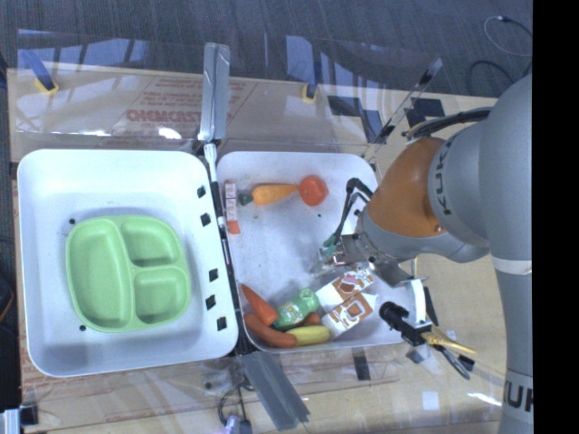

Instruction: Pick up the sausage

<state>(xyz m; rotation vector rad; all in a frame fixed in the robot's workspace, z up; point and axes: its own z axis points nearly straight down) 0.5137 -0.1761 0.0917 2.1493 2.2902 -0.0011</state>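
Note:
The sausage (269,335), reddish-brown and curved, lies along the front left edge of the right bin (280,242), next to a yellow banana-like piece (309,334). Another red-orange piece (259,304) rests just above it. My gripper (336,254) hangs low over the middle right of that bin, above and to the right of the sausage and apart from it. A brown-and-white carton (348,300) sits just below the gripper.
A green toy (297,309) lies between the carton and the sausage. An orange carrot (274,193) and a red tomato (313,190) sit at the bin's back. The left bin (45,188) holds a green divided plate (128,272).

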